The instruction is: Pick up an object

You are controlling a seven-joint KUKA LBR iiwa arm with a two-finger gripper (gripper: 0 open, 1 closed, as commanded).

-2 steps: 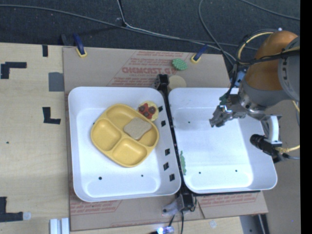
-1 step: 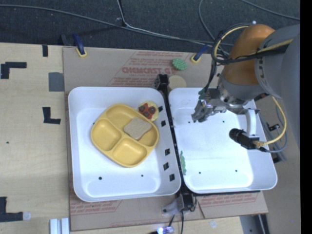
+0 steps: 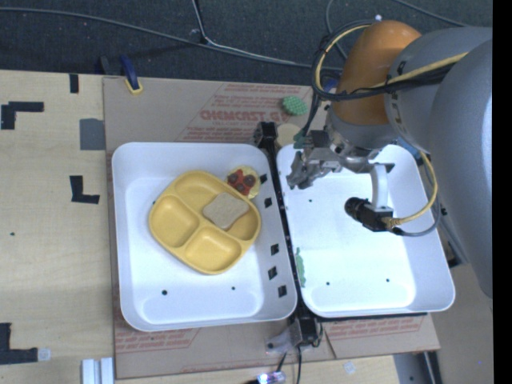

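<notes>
Grey arm [image 3: 448,134], orange band, nearest the lens: it reaches over the right bin [image 3: 360,294], its jaws [image 3: 302,173] above that bin's upper-left corner, just beside the divider. Whether they are open or closed we cannot tell; we see nothing held, so we judge the pick not yet done. Left bin [image 3: 136,294]: yellow tray [image 3: 188,222] carrying a toast slice [image 3: 224,210], red berries [image 3: 242,182] at its upper-right rim. Wooden desk [image 3: 48,254] left of the bins, cardboard sheet [image 3: 232,114], cables [image 3: 200,30] beyond.
</notes>
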